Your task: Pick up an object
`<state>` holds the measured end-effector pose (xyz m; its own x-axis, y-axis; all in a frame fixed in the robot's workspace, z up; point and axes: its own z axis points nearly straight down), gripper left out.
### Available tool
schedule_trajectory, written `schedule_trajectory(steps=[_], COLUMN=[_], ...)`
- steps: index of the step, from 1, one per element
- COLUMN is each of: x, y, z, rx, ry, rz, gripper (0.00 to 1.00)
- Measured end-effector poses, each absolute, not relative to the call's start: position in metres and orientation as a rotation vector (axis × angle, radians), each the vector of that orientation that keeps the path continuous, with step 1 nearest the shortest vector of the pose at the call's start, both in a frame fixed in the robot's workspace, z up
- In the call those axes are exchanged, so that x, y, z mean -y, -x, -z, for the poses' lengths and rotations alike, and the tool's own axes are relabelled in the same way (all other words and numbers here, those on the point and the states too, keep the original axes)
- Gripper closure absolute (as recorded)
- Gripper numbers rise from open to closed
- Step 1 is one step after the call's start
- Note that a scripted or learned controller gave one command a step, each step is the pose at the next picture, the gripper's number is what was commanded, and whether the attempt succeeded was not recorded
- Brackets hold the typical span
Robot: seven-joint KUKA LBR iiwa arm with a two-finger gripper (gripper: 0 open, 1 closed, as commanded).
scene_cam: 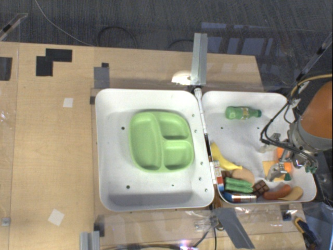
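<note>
The gripper (283, 166) is down in the right bin (234, 132), near its right wall, over some orange pieces (276, 165) lying on the bin floor. Its fingers are too small and cluttered to read, so I cannot tell how far apart they stand or whether anything sits between them.

The loose objects lie mostly along the near edge of this bin: a yellow banana (225, 162) against the left wall, a green block-like item (239, 184) just beside it, a red and blue marker-like stick (240, 196) at the front edge, a small dark brown piece (259, 187), and a reddish sausage shape (279, 192) with a tan piece (295, 192) touching its right end. A green bottle (242, 112) lies on its side alone near the far wall, well apart from the rest; its label is too small to read.

The left bin (112, 155) holds a light green divided tray (160, 140) with three compartments, resting flat in the middle.
</note>
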<state>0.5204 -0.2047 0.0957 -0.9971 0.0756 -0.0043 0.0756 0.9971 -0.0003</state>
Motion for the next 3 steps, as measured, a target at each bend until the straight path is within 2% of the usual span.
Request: schedule_trajectory(steps=[1, 2, 3], x=[0.184, 0.139, 0.193], y=[-0.493, -0.495, -0.518], z=[-0.091, -0.092, -0.108], rx=[-3.119, -3.018, -2.917], ry=[-0.092, 0.780, 1.142], rz=[0.011, 0.020, 0.011], gripper=[0.00, 0.00, 0.00])
